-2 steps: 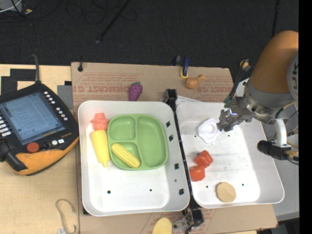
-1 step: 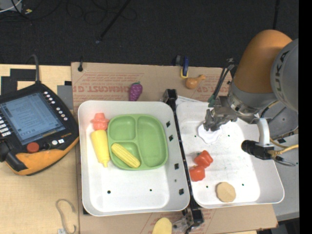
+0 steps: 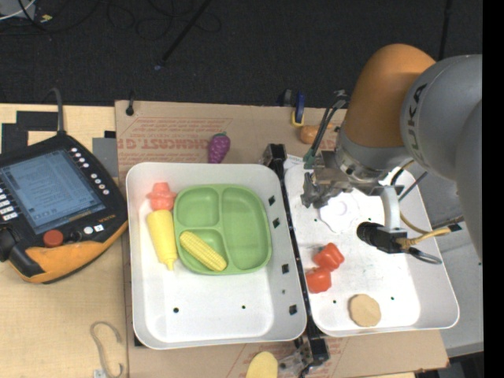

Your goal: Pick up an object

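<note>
Gripper [image 3: 316, 198] is hung low over right bin [image 3: 441, 290]; jaw state cannot be told.
Red pepper [image 3: 324, 266], glossy and lumpy, is lain mid-bin near tan cookie [image 3: 365, 310]. Left bin [image 3: 205, 321] is occupied by green tray [image 3: 236, 227] bearing corn [image 3: 203, 251].

Bins [image 3: 209, 321]: smooth white plastic, slightly glossy; the one under the fingers [image 3: 315, 195] is scuffed and speckled.
Green tray [image 3: 244, 227]: glossy moulded plastic, well left of the fingers.
Corn [image 3: 202, 250] and yellow bottle [image 3: 161, 237]: shiny toy plastic.
Red pepper [image 3: 323, 268]: glossy plastic, just below the fingers.
Round cookie [image 3: 365, 310]: matt, grainy tan surface.
Tabletop [image 3: 47, 321]: pale wood, matt.
Board [image 3: 173, 136] behind the bins: brown cardboard, printed, dull.
Arm shell [image 3: 449, 116]: smooth grey, satin sheen.
</note>
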